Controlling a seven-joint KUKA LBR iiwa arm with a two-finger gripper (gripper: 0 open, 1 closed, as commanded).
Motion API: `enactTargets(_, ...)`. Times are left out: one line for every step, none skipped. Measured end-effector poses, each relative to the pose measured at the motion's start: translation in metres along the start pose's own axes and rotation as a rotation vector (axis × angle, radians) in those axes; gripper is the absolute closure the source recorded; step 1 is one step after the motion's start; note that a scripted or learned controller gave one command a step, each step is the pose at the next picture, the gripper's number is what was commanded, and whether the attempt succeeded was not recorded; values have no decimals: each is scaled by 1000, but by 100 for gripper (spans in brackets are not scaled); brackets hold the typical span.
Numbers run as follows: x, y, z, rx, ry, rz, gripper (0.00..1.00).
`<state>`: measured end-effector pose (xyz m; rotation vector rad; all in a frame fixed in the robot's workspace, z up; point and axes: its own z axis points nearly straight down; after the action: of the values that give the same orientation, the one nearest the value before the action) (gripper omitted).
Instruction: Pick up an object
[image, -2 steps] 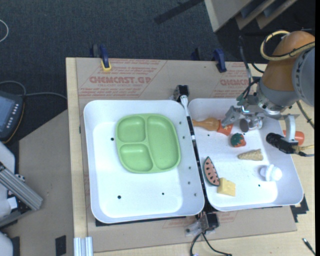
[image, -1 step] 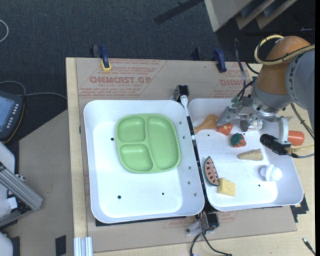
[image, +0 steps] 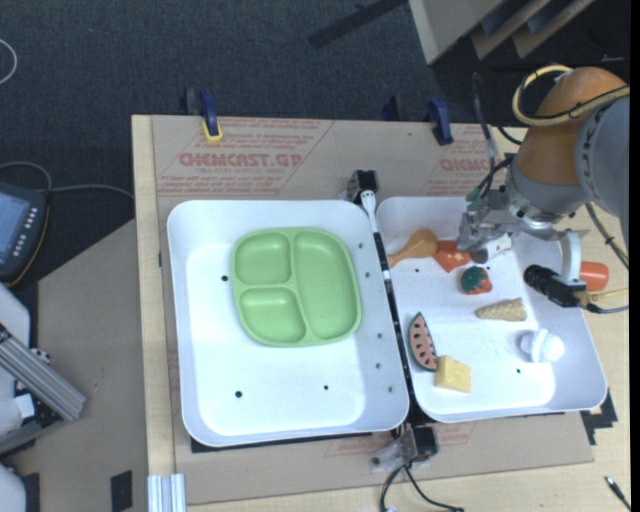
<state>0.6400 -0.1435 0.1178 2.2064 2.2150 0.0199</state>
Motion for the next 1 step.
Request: enactTargets(-5, -6, -58, 14, 0, 4, 100)
